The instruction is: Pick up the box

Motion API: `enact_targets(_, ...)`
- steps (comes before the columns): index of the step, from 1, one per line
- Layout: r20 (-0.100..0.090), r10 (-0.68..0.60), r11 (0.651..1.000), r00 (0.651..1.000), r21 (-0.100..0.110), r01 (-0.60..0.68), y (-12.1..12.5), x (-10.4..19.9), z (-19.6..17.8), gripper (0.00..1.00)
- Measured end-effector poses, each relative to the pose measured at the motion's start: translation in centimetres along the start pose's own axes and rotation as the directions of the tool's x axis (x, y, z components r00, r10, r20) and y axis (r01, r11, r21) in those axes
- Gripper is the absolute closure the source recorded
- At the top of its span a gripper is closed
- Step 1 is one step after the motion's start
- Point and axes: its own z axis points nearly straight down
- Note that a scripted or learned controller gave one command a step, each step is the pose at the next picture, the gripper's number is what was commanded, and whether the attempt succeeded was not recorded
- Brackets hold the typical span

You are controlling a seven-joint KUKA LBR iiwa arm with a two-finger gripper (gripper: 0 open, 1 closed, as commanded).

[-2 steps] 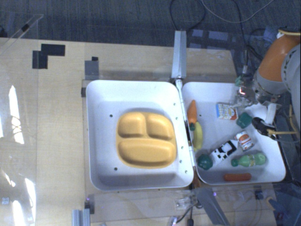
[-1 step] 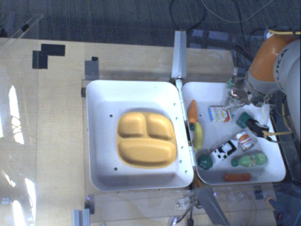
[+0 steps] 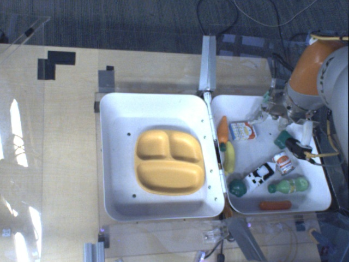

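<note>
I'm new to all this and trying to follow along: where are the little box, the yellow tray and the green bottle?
box (image 3: 243, 130), camera view, middle of its printed top face.
yellow tray (image 3: 169, 161), camera view, centre ridge between compartments.
green bottle (image 3: 289, 186), camera view, middle of its body.

- The box (image 3: 242, 130) is a small white carton with red and blue print on its upward face.
- It lies flat, slightly skewed, on the floor of the right bin (image 3: 322, 201), toward the bin's 11 o'clock corner.
- A carrot (image 3: 223, 130) sits just beside it at 9 o'clock.
</note>
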Motion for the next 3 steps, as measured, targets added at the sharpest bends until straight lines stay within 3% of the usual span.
enact_targets(1, 0.000, -0.132, 0.991, 0.991, -0.009, 0.132, 0.91, 4.44, 0.39, 0.00)
enact_targets(2, 0.001, -0.213, 0.977, 0.977, -0.010, 0.213, 0.98, 4.83, 0.39, 0.00)
enact_targets(3, -0.004, -0.216, 0.976, 0.976, -0.013, 0.216, 1.18, 5.18, -0.57, 1.00)
